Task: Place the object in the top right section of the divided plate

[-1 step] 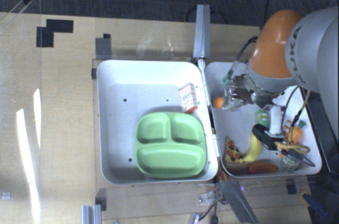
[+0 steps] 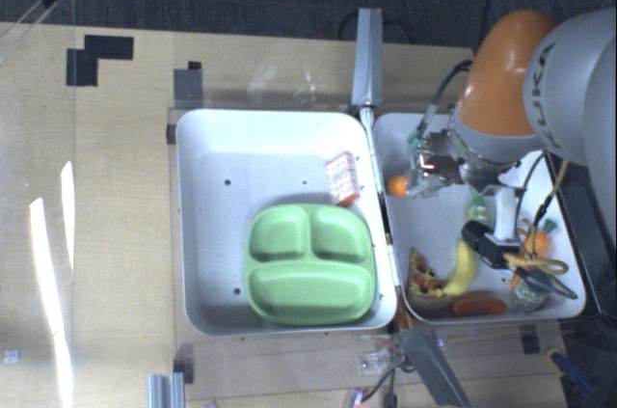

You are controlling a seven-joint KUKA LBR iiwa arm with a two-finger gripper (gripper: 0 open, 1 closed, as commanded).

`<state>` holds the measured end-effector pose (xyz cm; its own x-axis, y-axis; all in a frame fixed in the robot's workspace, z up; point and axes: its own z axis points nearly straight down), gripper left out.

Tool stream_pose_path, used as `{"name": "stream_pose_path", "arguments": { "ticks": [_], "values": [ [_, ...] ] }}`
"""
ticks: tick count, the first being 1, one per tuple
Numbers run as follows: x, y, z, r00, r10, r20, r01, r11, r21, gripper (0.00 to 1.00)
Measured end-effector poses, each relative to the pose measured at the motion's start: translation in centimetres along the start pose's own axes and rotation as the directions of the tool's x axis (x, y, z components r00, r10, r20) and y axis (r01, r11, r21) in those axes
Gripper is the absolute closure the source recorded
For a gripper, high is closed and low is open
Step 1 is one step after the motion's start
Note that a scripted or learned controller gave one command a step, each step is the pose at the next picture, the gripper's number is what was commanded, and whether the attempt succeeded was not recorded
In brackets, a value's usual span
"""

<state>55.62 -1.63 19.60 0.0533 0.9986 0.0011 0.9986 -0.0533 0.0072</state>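
Risk lies mostly in the pick: the gripper [image 2: 430, 173] hangs low over the upper part of the right bin [image 2: 426, 228], hidden under the bulky wrist, so I cannot tell whether it is open or closed, nor whether it holds anything. Which object is meant is unclear; the nearest is a small orange ball [image 2: 397, 186] just beside the gripper against the bin's left wall, and it could roll off or be pinned there. A banana [image 2: 464, 268] and a red sausage-shaped item [image 2: 478, 306] lie crowded lower down. The green divided plate [image 2: 310, 263] sits in the left bin [image 2: 198, 204], and its top right section [image 2: 342, 235] is small, so a drop could land in a neighbouring section or near the packet [image 2: 340, 176].
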Motion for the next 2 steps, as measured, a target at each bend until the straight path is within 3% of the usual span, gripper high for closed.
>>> {"name": "stream_pose_path", "arguments": {
  "ticks": [1, 2],
  "values": [
    [-9.9, 4.3, 10.7, 1.000, 0.031, 0.004, -0.031, 1.000, -0.005, 1.00],
    [-1.9, 11.5, 0.9, 0.964, -0.268, 0.001, 0.268, 0.964, -0.001, 1.00]
  ]
}}
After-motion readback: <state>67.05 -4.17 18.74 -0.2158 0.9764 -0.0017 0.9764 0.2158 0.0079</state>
